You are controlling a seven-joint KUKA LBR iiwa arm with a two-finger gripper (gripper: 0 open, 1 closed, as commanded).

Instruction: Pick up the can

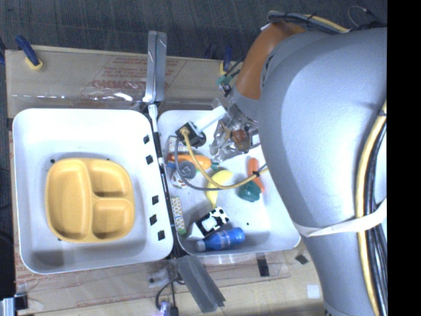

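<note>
A: Where the right bin (279,232) nears the bench front, what lies there?
B: Blue bottle (222,238), a black-and-white item (212,221) just beside it; little free floor.
A: Gripper (227,140)?
B: Low over the clutter. Finger spread: cannot tell.
A: The can?
B: Cannot single it out among the clutter.
A: Left bin (39,133)?
B: Yellow divided tray (90,199), bare rim all round.

Dark floor (99,8) along the top, a light wooden bench (79,68) with red print under clear plastic, a blue clamp (27,51) at its far left corner, soft even light, pale wood at the bottom.
</note>
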